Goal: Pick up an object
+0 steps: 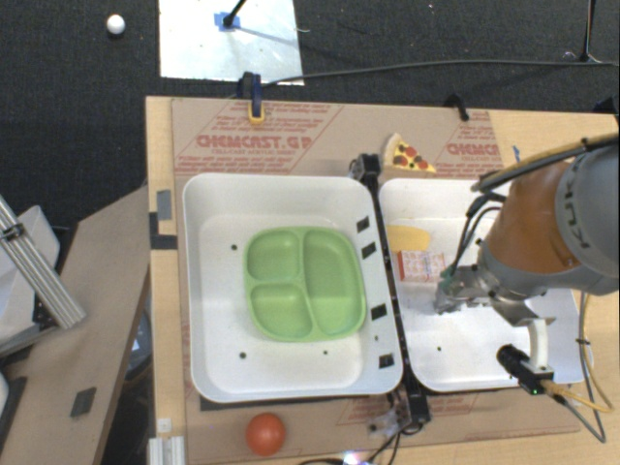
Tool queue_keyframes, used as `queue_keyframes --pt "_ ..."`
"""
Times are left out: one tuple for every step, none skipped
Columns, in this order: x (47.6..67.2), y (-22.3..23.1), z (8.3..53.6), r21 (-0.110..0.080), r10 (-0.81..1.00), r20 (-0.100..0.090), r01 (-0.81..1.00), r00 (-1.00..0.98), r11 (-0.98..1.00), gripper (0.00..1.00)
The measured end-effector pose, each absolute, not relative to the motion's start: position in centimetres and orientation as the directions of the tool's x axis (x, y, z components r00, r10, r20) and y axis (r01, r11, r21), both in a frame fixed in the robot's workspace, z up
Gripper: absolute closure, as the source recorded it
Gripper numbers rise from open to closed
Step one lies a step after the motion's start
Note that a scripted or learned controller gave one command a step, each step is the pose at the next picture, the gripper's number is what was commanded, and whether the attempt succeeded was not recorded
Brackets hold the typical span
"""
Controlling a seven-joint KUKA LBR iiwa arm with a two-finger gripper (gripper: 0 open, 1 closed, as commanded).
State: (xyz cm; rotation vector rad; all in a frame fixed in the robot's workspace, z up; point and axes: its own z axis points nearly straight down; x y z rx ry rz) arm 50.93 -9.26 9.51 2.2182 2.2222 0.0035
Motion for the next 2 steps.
queue_keyframes --pt "50.3 -9.3 14.1 0.004 1.0 0.0 1.0 -0.003 0.003 1.0" --pt "50.4 -9.3 18.3 0.005 1.0 -0.001 1.0 -0.004 0.004 1.0"
